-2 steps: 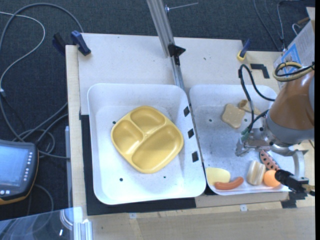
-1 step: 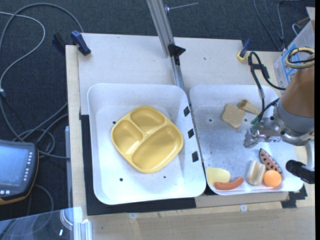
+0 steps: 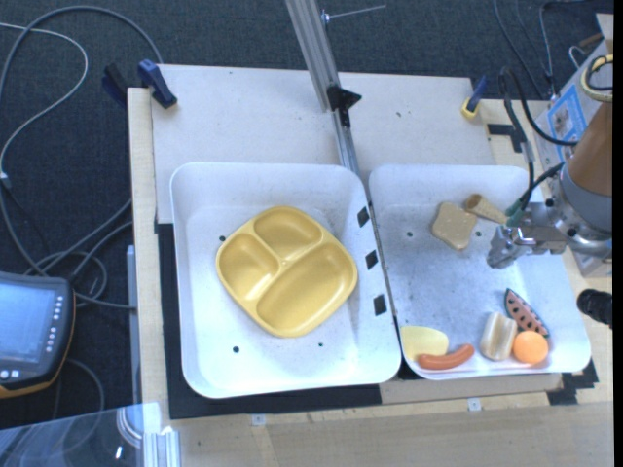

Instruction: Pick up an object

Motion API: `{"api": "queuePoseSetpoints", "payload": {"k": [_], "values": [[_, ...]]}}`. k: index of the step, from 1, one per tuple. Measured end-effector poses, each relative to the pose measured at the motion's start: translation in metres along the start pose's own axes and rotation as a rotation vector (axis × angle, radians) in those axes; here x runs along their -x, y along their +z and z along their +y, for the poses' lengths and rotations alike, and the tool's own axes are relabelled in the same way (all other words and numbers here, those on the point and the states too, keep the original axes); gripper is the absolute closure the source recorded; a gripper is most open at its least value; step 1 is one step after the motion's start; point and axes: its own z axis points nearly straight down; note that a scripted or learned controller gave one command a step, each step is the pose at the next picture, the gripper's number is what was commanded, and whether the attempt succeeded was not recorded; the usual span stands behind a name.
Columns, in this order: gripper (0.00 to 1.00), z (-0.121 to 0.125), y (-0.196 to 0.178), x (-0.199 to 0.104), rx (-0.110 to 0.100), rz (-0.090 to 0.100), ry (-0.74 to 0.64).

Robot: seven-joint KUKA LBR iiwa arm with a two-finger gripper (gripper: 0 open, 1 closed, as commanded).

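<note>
Tan block (image 3: 454, 226), the nearest pick candidate, lies in the right bin (image 3: 428, 290), up toward that bin's far wall, with a small tan piece (image 3: 484, 207) just beside it on the arm's side. And there's the tool (image 3: 504, 249), hovering low just beside the block, toward the bin's right wall; whether it is wide or narrow, I cannot tell, and nothing shows between its tips. The arm (image 3: 589, 178) comes over the bin's right rim. Look at the near rim of the right bin, it's crowded: a pale yellow disc (image 3: 424, 340), a red sausage (image 3: 447, 359) touching it, a pale bun-like piece (image 3: 496, 336), an orange ball (image 3: 531, 347) touching that, and a dark speckled wedge (image 3: 526, 311) just above the ball. The middle of the right bin's floor is bare speckled white, open room between block and that row. Left of the right bin sits the left bin (image 3: 195, 251), holding a yellow divided plate (image 3: 285, 270) at its centre. Both rest on a pale desk (image 3: 243, 115), blue clamps (image 3: 156, 81) at its far corner, a slanted metal rail (image 3: 311, 27) running in, cables (image 3: 58, 86) on dark carpet, a handheld screen (image 3: 29, 331) far left.
</note>
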Motion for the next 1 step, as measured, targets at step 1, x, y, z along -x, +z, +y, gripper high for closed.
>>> {"api": "queuePoseSetpoints", "payload": {"k": [1], "values": [[1.0,0.0021,-0.0538,0.0002,0.0,0.0,0.0]]}}
